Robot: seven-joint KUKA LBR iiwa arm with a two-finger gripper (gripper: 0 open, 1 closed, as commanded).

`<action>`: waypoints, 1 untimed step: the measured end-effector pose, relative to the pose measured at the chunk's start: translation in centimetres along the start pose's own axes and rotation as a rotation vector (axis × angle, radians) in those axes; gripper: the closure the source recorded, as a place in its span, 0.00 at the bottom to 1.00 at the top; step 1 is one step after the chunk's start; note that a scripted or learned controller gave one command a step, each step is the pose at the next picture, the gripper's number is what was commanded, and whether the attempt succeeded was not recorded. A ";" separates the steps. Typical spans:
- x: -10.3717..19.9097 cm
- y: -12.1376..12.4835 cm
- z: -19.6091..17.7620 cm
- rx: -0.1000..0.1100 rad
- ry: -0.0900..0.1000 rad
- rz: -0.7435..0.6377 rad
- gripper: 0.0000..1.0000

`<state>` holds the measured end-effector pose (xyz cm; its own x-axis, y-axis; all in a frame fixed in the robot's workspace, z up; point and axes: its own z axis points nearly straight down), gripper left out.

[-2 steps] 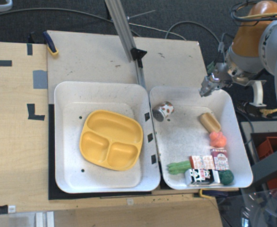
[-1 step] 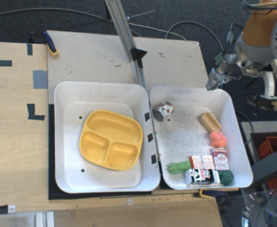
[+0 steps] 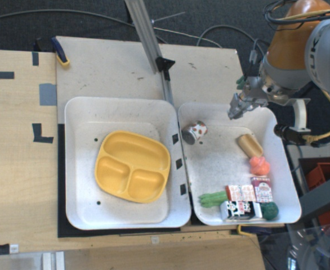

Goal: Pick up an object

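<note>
The arm reaches in from the right, its claw [image 3: 237,109] angled down over the right bin's [image 3: 210,167] far rim — whether its fingers are spread, I cannot tell. Below it lie a tan cylinder [image 3: 249,145] and an orange ball [image 3: 259,165] — apart from the claw

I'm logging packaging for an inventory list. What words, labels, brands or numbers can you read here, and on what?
No text reads legibly.
Small red and white cartons: print too small and blurred.
Black and white carton: pattern visible, no words readable.
Small white cup with red marks: marks unreadable.
</note>
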<state>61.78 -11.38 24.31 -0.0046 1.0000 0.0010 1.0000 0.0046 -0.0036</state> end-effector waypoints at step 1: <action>5.9 -2.2 0.3 0.000 0.001 -0.002 1.00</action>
<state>59.55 -5.51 23.98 -0.0064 1.0000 0.0018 1.0000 0.0064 -0.0036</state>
